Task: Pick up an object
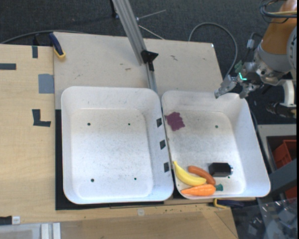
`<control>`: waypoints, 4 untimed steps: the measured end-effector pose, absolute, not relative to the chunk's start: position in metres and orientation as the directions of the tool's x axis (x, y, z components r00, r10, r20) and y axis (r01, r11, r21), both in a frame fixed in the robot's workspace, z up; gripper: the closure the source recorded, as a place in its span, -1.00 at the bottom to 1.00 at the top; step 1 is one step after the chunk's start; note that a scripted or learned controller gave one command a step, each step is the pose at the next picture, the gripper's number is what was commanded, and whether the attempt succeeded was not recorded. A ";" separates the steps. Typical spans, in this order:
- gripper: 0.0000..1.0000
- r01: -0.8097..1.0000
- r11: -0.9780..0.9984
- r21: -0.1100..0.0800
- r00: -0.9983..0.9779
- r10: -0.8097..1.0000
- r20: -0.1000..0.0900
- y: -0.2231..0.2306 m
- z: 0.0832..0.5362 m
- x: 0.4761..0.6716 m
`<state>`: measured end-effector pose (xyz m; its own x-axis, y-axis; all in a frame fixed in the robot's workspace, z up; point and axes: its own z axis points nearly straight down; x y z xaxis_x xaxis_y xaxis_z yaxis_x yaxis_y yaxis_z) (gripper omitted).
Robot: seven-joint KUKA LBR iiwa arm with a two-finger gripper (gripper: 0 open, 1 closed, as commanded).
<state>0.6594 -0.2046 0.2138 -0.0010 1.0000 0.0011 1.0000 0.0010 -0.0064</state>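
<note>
I see the bench [20,148], pale wood with dark tape marks, with a lighter board over its far middle and right. On it sit two shallow white bins side by side, rims touching along the middle. The left bin [70,133] has a speckled floor with four small dark dots. The right bin [249,133] carries all the loose things. The arm [279,39], grey with an orange section, stands beyond the right bin's far right corner. A grey metal pole [132,31] slants from the far edge of the bench down to the bins' shared far corner, ending in a black clamp [149,56]. The gripper [233,88] hangs over the right bin's far rim near its far right corner, well apart from every object; whether its fingers are spread or pressed together I cannot tell, and nothing is visible between them. The candidates for picking lie as follows. A yellow banana [185,176] rests near the near left corner of the right bin. An orange carrot [199,190] lies along the near rim, just below the banana. A second, redder carrot [202,173] lies touching the banana's right side. A black block [220,169] sits just right of it. A purple scrap [175,120] lies near the far left corner.
</note>
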 end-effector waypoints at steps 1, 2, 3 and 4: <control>-1.00 1.000 0.002 -0.002 -0.002 1.000 -0.001 -0.205 0.217 0.660; -1.00 1.000 0.001 -0.007 -0.001 1.000 0.000 -0.210 0.160 0.651; -1.00 1.000 0.002 -0.008 -0.002 1.000 0.001 -0.206 0.095 0.651; -1.00 1.000 0.003 -0.003 -0.003 1.000 -0.001 -0.205 0.088 0.650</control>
<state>0.6504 -0.2046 0.0878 -0.0026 1.0000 -0.0010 1.0000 0.0026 -0.0032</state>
